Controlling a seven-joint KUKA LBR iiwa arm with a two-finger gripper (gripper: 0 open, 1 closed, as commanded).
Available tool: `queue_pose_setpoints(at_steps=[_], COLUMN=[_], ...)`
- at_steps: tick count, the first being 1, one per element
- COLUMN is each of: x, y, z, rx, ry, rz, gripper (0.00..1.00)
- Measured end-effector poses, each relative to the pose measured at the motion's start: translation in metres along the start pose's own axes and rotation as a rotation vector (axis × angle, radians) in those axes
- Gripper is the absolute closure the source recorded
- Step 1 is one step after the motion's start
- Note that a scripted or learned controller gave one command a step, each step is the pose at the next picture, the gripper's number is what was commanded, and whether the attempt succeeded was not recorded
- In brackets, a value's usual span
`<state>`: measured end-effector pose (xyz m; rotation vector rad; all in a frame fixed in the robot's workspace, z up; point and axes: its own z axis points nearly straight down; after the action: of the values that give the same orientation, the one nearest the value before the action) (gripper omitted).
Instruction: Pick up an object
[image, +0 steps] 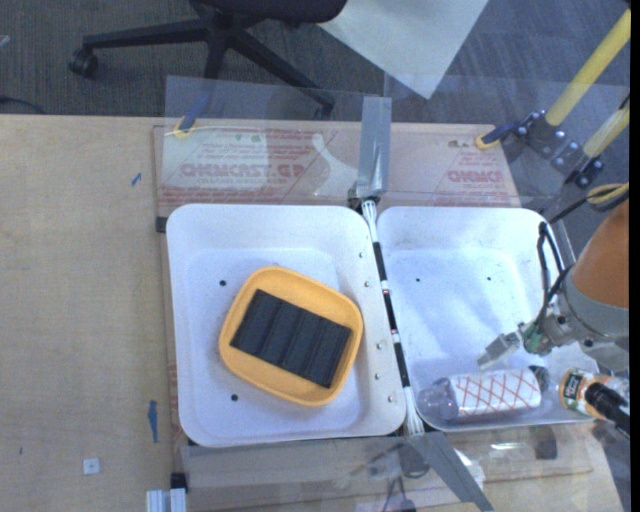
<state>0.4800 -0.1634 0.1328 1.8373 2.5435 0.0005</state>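
Note:
A clear plastic bottle (490, 393) with a red-and-white lattice label lies on its side along the front wall of the right bin (450, 250). My gripper (522, 341) hangs low over the right bin's front right area, just above and slightly right of the bottle, and nothing can be seen held in it. A yellow rounded dish (290, 335) with a black ridged insert lies in the middle of the left bin (200, 260).
The arm with its orange band (610, 265) comes in over the right bin's right wall. A ridge (385, 300) divides the two bins. Plain wooden bench (80, 300) stretches to the left. Yellow-handled tools (590, 70) lie beyond the back right corner.

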Motion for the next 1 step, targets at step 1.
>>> queue_pose_setpoints(at_steps=[1], x=[0.0002], y=[-0.0002], z=[0.0003], rx=[0.001], ry=[0.001], rz=[0.000], gripper=[0.00])
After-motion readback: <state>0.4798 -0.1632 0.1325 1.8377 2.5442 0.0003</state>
